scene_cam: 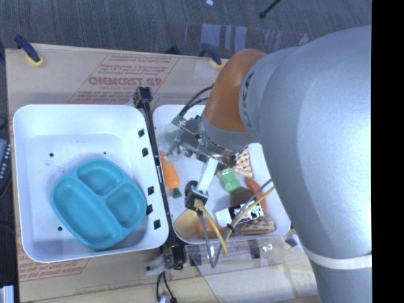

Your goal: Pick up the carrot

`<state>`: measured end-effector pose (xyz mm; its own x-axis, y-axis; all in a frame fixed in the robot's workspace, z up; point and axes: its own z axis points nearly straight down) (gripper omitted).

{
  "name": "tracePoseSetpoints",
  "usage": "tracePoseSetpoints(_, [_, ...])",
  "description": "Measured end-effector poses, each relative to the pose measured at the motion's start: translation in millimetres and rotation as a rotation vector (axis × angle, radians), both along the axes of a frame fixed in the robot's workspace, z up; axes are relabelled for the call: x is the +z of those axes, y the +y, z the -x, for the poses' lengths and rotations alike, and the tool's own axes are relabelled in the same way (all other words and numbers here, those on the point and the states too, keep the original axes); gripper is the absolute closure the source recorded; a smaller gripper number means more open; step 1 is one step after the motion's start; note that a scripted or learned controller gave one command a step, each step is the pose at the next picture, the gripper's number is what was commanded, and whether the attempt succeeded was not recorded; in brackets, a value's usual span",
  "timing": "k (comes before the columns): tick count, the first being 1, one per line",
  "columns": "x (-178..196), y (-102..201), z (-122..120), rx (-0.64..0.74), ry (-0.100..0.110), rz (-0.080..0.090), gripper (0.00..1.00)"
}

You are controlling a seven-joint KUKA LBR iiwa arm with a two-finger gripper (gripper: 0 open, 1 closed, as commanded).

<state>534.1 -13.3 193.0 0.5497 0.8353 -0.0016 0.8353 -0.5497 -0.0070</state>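
Observation:
The carrot (170, 173) is small and orange with a green end. It lies in the right bin (165, 115) against the left wall, pointing up and down the view. The gripper (181, 141) hangs below the orange wrist band over the back left part of that bin, just up and right of the carrot's top end. The arm's bulk hides much of the gripper, and nothing is visibly held in it.
The right bin also holds a green piece (228, 182), a waffle-patterned cracker (243, 164), a second orange piece (256, 189), a brown round item (240, 197), a tan round item (185, 225) and a bread slice (257, 226). A blue divided plate (95, 201) lies in the left bin (25, 169).

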Motion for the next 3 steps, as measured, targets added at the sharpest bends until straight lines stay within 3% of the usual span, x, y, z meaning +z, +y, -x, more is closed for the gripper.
tracePoseSetpoints(1, [-3,-16,45,0.006,0.007,0.003,0.00])
tracePoseSetpoints(2, [-2,19,16,-0.090,0.004,0.003,0.00])
tracePoseSetpoints(3, [-2,19,16,-0.091,0.004,0.003,0.00])
